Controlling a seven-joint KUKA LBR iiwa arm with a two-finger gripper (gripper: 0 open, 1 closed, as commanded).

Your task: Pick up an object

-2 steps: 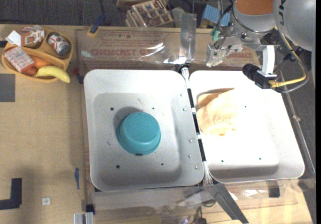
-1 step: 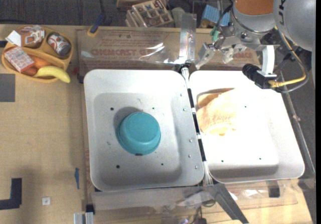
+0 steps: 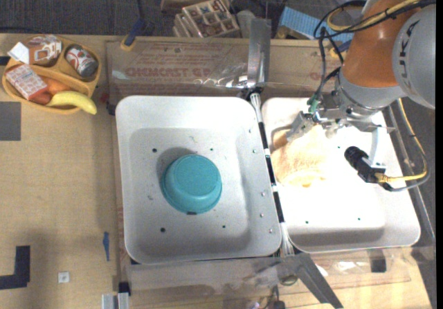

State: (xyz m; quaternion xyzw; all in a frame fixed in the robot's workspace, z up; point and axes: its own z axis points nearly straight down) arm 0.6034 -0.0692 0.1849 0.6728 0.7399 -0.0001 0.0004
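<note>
Arm: grey w/ orange band, reaches in from right, wrist over the right bin (image 3: 387, 231), upper part.
Gripper (image 3: 302, 125): low over right bin's upper-left area, at top edge of a pale tan, crumpled soft thing (image 3: 299, 161). Open or closed: can't tell, blurred.
Tan thing: lies in right bin, left side, near the divider btwn bins. Gripper looks to touch its top edge; no hold visible.
Teal bowl (image 3: 192, 183): upside down, middle of left bin (image 3: 138, 127), well apart from gripper.
Yellow tray (image 3: 14, 82): on bench top-left, w/ banana (image 3: 73, 100) & small packs.
</note>
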